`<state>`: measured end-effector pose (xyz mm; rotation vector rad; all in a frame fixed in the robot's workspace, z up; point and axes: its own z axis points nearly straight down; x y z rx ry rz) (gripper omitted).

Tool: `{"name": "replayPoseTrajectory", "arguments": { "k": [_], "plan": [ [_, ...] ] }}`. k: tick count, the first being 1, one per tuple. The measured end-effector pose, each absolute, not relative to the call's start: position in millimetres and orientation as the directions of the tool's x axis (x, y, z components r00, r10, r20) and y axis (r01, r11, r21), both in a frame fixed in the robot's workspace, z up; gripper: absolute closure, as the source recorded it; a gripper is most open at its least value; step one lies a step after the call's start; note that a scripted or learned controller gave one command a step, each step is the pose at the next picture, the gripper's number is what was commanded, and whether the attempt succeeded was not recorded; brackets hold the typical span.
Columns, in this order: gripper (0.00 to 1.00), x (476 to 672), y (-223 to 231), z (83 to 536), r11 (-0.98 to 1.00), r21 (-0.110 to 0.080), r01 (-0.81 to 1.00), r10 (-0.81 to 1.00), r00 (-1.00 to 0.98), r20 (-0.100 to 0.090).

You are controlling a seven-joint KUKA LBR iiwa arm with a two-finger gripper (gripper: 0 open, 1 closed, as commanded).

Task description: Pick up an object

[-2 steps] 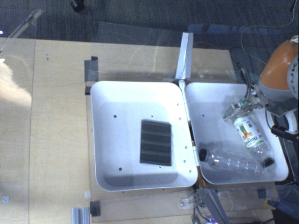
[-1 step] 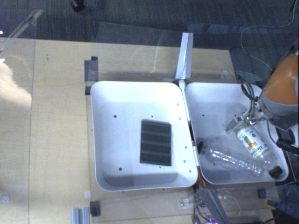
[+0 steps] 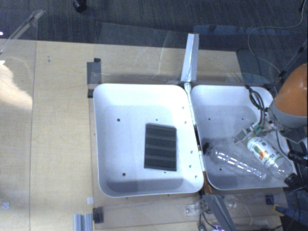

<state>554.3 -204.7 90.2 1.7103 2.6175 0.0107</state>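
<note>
A dark grey ribbed rectangular pad (image 3: 160, 147) lies flat in the middle of the left bin (image 3: 110, 129). In the right bin (image 3: 216, 105) a clear plastic bottle (image 3: 236, 162) lies on its side near the front, dark cap pointing left. A smaller bottle with a white, green and orange label (image 3: 264, 151) lies just behind it at the right. My gripper (image 3: 252, 133) hangs low over the right bin, right at the upper left end of the labelled bottle. The arm's orange band (image 3: 293, 97) is above it at the right edge.
A metal divider post (image 3: 190, 57) stands behind the seam between the two bins. Cables (image 3: 255, 97) loop over the right bin's back right corner. A transparent panel (image 3: 29, 28) stands at the left of the bench.
</note>
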Motion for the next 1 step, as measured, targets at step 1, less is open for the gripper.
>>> {"name": "replayPoseTrajectory", "arguments": {
  "k": [1],
  "plan": [
    [0.00, 557.7, -146.2, 91.4, 0.393, 0.011, 0.919, 0.920, -0.393, -0.006]
  ]
}}
